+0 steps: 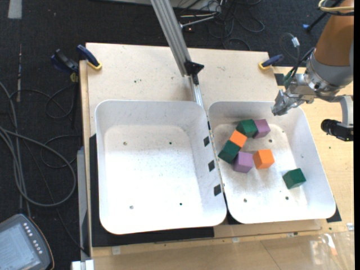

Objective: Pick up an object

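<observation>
The left bin [149,167] is seen bare. In the right bin [315,167], six cubes are found: a tight cluster with a green cube [229,151] at its left, and a lone green cube [294,178] nearer, well apart. The gripper [279,109] is held above the bin's far right corner; its state cannot be told. A grasp in the cluster could be spoiled by touching neighbours.

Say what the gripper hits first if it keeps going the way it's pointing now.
Probably the purple block. The gripper sits over the right bin's upper right part, tip aimed down and left toward the block cluster. From one slanted view depth is unclear, so it could meet the bin floor short of that block instead.
</observation>
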`<action>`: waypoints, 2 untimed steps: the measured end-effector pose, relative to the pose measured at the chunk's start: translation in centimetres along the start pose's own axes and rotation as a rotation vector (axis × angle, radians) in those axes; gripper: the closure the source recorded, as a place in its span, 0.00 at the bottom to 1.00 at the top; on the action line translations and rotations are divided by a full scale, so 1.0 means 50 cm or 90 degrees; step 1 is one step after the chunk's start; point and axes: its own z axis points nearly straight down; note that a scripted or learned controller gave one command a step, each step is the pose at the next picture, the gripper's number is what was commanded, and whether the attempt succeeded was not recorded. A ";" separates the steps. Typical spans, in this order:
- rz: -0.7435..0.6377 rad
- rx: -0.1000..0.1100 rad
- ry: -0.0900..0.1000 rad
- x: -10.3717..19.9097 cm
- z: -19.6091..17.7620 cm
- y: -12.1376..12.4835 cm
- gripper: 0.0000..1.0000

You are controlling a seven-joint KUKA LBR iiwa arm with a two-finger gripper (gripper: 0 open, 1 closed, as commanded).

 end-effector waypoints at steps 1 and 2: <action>0.000 0.001 0.000 0.000 -0.056 0.003 1.00; -0.004 0.004 0.002 0.113 -0.066 0.011 1.00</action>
